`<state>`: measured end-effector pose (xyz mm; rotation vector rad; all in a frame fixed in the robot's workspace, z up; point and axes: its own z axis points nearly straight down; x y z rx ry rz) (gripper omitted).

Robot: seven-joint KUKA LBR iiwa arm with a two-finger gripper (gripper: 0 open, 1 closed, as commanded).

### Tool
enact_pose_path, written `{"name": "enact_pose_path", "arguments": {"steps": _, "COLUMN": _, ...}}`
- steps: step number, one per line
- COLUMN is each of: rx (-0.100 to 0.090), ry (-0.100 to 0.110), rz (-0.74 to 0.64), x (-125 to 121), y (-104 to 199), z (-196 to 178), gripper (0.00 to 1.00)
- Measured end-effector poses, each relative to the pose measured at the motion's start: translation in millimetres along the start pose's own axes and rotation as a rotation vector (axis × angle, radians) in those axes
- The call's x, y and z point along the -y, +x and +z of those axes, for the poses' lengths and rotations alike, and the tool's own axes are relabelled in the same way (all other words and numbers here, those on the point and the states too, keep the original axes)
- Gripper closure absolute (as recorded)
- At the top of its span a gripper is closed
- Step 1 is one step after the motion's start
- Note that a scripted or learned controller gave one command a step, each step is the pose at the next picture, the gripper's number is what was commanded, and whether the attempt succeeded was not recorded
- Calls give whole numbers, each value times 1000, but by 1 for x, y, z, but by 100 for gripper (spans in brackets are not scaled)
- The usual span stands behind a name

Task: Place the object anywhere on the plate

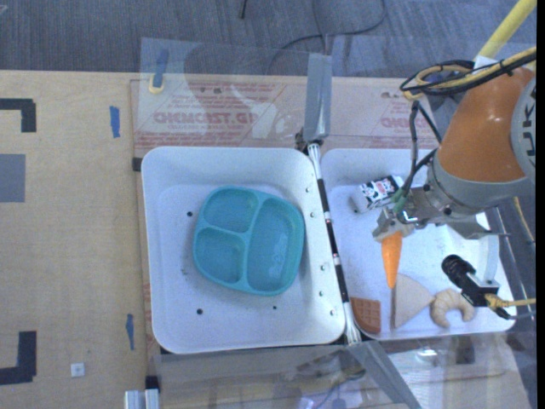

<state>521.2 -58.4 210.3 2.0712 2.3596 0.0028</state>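
While the gripper (pixel 393 225) hangs over the right bin (pixel 362 175), finger state can't be told; carrot (pixel 391 261) just below it, plate (pixel 249 239) well left.

The teal plate (pixel 249 239) looks like smooth plastic with a soft sheen. Both white bins (pixel 162 228) seem matt plastic. The surface (pixel 68 228) beneath is pale, matt wood. The carrot (pixel 391 258) appears glossy orange plastic, and the croissant (pixel 451 307) looks dull tan.
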Motion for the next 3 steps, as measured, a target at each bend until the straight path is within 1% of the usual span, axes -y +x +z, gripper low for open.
{"name": "enact_pose_path", "arguments": {"steps": 1, "rx": 0, "ry": 2, "rz": 55, "x": -51, "y": 91, "z": 19, "gripper": 100}}
{"name": "enact_pose_path", "arguments": {"steps": 2, "rx": 1, "ry": 2, "rz": 149, "x": -110, "y": 146, "z": 39, "gripper": 100}}
{"name": "enact_pose_path", "arguments": {"steps": 3, "rx": 0, "ry": 2, "rz": 149, "x": -110, "y": 146, "z": 38, "gripper": 0}}
